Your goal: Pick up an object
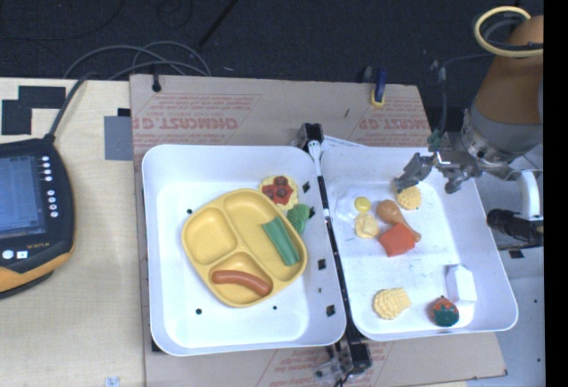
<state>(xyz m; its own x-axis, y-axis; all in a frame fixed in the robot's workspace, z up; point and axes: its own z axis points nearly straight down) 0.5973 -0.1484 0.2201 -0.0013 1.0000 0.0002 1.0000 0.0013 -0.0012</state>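
At the far left we see a handheld control pad (pixel 27 203) lying on the wooden bench (pixel 89 323), its screen lit blue. Next comes the left bin (pixel 169 288), which holds a yellow divided plate (pixel 213 234). On the plate lie a sausage (pixel 240 280) in the near compartment and a long green vegetable (pixel 282 240) along the right side. Just beyond the plate's far-right rim sit a small round piece topped with red (pixel 280 190) and a green leafy bit (pixel 299 215), both close to the wall between the bins.

In the right bin (pixel 497 305) the loose things wait — a small pale yellow cluster (pixel 364 215), a brown piece (pixel 389 211) touching an orange-red block (pixel 398 239), a yellow corn piece (pixel 409 196) at the far side, another corn piece (pixel 391 302) near the front, a white block (pixel 460 281) and a red-and-teal ball (pixel 445 311) at the near right.

The gripper (pixel 437 170) hangs over the far part of the right bin — its fingers spread apart, with nothing between them, the left finger (pixel 414 169) just above the far corn piece.
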